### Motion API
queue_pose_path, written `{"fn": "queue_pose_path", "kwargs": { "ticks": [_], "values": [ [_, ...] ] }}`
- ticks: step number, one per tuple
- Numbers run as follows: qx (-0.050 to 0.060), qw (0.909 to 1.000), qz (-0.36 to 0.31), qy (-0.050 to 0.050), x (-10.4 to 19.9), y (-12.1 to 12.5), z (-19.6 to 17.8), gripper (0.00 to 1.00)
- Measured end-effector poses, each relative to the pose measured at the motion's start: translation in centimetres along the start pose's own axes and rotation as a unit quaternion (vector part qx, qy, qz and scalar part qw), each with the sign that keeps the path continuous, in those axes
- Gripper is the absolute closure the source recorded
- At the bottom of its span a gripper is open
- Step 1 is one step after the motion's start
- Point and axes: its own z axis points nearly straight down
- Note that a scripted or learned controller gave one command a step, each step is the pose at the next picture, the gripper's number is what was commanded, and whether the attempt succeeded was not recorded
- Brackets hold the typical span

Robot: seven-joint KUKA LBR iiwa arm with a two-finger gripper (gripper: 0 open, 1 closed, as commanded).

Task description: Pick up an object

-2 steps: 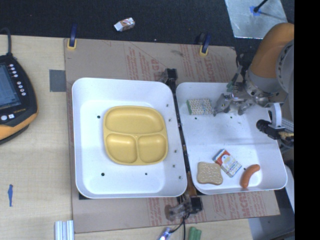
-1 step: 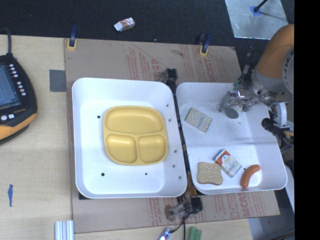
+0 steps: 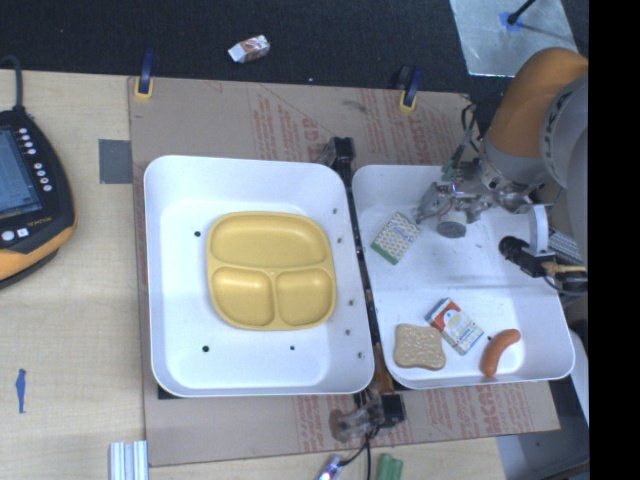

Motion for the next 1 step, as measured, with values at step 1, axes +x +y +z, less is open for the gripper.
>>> {"fn": "queue_pose_path", "kwargs": {
  "ticks": [1],
  "values": [
    [-0.002,1.0000,0.001,0.000,-3.00,0.01,-0.05,0.00]
  ]
}}
